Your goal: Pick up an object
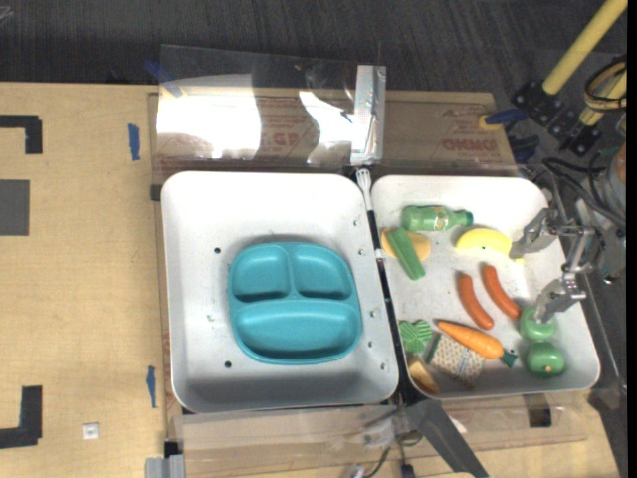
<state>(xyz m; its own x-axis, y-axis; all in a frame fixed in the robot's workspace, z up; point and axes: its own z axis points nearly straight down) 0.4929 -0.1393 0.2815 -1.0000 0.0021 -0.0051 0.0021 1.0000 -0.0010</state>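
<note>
The right bin (pixel 518 189) holds several toy foods: a green bottle (pixel 435 217), a yellow lemon (pixel 482 239), a green pepper (pixel 404 253), two red sausages (pixel 475 300) (pixel 500 291), an orange carrot (pixel 471 339), a speckled cracker (pixel 457 362) and green apples (pixel 543 358). My gripper (pixel 540 270) hangs over the right side of this bin, open, with one fingertip (pixel 528 237) near the lemon and the other just above the upper green apple (pixel 537 329). Nothing sits between the fingers.
The left bin (pixel 189 217) carries a teal divided plate (pixel 293 300). Behind both bins stands a clear plastic sheet (pixel 259 118) with a metal post (pixel 368 108). Cables and a yellow pole (pixel 592 33) crowd the far right.
</note>
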